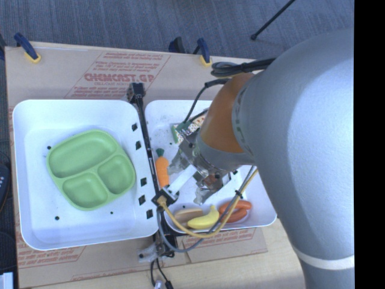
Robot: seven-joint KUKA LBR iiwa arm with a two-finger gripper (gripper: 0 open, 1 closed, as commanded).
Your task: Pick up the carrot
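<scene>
While the gripper (191,174) hovers with fingers parted, gripping nothing, the carrot (162,170) lies at its nine o'clock — a banana (203,219) crowds in at six o'clock.

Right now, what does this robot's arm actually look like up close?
The arm is fat, rounded and smooth grey, with an orange band above the wrist. Black cables loop along its top and a yellowish cable hangs below. The gripper is a small metal-and-white piece.
</scene>
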